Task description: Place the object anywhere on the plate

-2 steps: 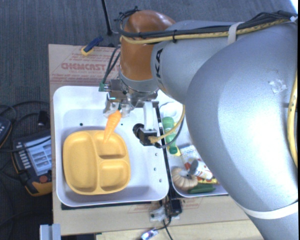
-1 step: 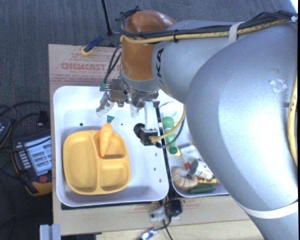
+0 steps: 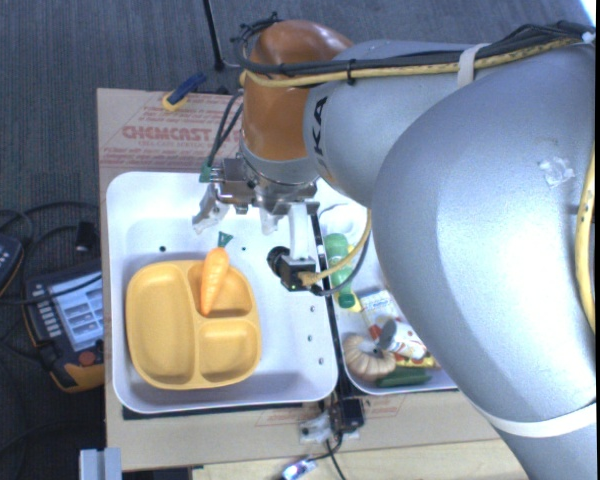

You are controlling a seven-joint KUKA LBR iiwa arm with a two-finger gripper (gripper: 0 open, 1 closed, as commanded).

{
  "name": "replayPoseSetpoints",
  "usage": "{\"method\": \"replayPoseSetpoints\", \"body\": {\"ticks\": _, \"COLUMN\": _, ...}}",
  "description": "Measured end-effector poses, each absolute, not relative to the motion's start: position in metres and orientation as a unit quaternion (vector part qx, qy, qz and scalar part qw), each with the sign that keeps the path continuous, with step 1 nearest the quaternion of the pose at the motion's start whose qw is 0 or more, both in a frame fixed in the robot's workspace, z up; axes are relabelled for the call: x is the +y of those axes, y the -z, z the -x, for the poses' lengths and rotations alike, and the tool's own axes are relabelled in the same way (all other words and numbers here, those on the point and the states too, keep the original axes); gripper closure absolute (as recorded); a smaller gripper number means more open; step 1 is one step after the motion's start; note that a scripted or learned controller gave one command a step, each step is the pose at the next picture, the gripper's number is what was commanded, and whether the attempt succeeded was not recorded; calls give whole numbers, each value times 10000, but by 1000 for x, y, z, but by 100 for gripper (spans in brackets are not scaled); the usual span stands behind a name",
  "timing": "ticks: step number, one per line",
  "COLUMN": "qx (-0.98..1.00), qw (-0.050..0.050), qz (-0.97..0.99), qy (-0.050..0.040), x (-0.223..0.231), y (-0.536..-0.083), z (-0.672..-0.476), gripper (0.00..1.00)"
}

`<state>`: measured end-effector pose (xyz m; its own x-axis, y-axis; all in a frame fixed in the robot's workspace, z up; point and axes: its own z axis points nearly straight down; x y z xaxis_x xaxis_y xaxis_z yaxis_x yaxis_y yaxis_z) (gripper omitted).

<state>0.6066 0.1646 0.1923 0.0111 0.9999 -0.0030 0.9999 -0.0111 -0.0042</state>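
From the overhead camera, the carrot (image 3: 214, 279) lies on the yellow plate (image 3: 170, 343) in the left bin (image 3: 290, 368), across its divider. The claw (image 3: 236, 218) hangs just above it, apparently spread and holding nothing, so the placing looks done.

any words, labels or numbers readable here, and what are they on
"CHEMCAST" in red print on the brown cardboard sheet under the left bin.
A dark letter, seemingly "K", on the grey arm beside the orange band; the rest is hidden.
Print on the grey device left of the bench: too small to read.
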Motion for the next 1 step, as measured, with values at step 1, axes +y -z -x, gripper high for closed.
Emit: {"method": "replayPoseSetpoints", "body": {"ticks": 1, "qx": -7032, "qw": 4, "qz": 7110, "qy": -26, "x": 165, "y": -192, "z": -607, "gripper": 0}}
